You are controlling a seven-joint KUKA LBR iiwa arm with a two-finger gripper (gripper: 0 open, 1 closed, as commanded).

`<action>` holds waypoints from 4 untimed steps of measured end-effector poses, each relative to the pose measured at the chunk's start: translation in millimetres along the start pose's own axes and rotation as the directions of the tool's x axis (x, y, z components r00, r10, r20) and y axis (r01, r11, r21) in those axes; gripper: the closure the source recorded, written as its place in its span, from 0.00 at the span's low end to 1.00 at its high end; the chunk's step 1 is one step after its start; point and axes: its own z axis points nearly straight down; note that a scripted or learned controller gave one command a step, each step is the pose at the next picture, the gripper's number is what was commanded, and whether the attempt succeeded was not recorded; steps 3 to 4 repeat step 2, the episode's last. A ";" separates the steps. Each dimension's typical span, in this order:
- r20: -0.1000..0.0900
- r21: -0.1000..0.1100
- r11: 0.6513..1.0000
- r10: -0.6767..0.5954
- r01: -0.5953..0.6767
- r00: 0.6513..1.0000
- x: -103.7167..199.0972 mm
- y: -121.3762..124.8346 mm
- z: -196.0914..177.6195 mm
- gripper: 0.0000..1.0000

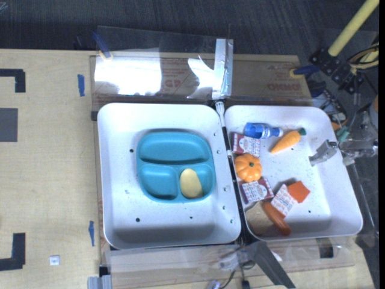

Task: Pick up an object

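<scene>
**Nothing lifted yet: the gripper waits at the right bin's edge**

The objects to choose from all lie in the right bin: a small orange pumpkin near its left wall, a carrot and a blue-capped bottle toward the back, two red-and-white packets by the pumpkin, an orange block and a brown lump toward the front. None is raised from the floor.

The gripper sits over the bin's right side, near the carrot but apart from it. Whether it is released or clenched cannot be told; nothing is seen in its grasp. The pick appears wholly undone: choosing, closing and lifting remain.

In the left bin a blue divided tray holds a yellow lemon-like fruit.

The packets' print and the red lettering on the cardboard behind are too small to read.
</scene>
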 end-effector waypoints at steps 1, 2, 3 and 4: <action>0.000 0.003 0.999 -0.037 0.037 0.999 -17.9 103.0 49.3 0.00; 0.001 0.000 0.975 -0.221 0.221 0.975 23.7 138.0 117.1 0.00; 0.001 0.000 0.975 -0.221 0.221 0.975 23.7 138.0 117.1 0.00; 0.001 0.000 0.975 -0.221 0.221 0.975 23.7 138.0 117.1 0.00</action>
